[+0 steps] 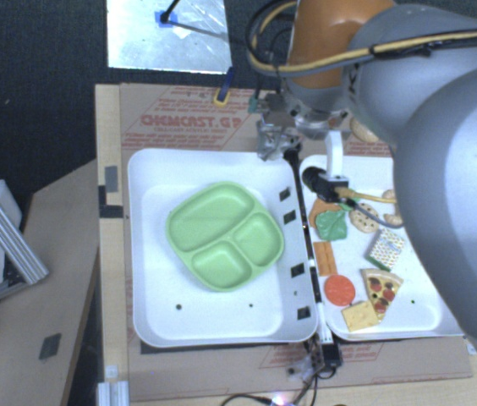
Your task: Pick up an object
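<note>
Camera view has the hand [272, 145] over the far rim of the left bin [150, 311], next to the right bin [416, 313]. Released or clenched can't be told, tbh, and nothing is seen held. The pizza slice [382, 288] and tomato slice [338, 290] are crowded among other toy food in the right bin, so neighbours could easily get shoved, or a rim clipped.

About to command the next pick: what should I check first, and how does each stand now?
1. Pincer in view at the far corner of the left bin: ok.
2. Candidates visible in the right bin, red disc and pizza slice: ok.
3. Pizza slice clear of the yellow square: not ok, they crowd together.
4. Right bin's far side, under the arm: cannot tell.
5. Green plate flat in the left bin: ok.
</note>
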You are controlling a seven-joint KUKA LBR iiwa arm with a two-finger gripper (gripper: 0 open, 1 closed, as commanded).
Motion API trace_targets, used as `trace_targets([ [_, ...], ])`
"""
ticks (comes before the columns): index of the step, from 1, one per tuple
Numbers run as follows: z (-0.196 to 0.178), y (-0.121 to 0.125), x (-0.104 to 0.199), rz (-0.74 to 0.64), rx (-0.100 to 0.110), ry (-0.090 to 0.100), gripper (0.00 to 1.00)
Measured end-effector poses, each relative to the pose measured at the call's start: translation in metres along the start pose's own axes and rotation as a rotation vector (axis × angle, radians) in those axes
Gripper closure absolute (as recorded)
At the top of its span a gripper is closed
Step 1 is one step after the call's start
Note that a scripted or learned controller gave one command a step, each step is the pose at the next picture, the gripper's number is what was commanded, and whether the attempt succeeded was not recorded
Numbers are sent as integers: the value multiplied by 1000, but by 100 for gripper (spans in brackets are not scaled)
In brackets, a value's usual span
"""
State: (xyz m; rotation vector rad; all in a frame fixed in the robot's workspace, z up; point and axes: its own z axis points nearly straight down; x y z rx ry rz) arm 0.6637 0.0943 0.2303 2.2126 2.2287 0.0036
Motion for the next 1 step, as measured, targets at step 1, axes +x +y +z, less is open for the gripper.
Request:
trace_targets([
  [1,15,-7,-13,7,2,-2,100],
])
